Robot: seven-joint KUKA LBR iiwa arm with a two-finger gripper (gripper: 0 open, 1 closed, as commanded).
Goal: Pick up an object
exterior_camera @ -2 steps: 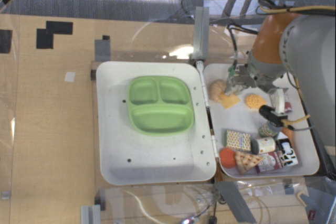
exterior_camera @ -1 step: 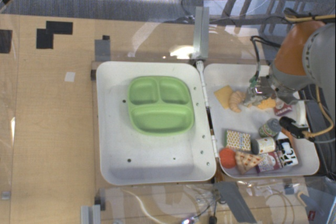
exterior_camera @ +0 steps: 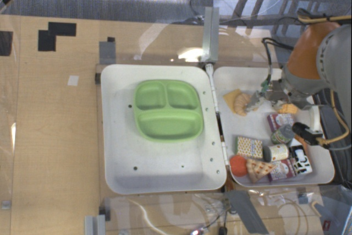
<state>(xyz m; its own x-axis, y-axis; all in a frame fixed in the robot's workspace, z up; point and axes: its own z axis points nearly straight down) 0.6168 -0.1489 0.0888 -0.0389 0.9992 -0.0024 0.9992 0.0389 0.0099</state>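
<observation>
Croissant (exterior_camera: pixel 236 102) beside end effector (exterior_camera: pixel 256 103); contact unclear, opening hard to judge.

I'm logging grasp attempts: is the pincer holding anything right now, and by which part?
It cannot be told. The pincer sits beside the pale yellow toy in the right bin, but nothing shows between its tips.

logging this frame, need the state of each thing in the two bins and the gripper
green tray: lying flat in the left bin, compartments bare
gripper: low in the right bin, beside the yellow toy food; grip unclear
orange ball: resting at the right bin's near edge
pizza slice: lying flat beside the orange ball
</observation>
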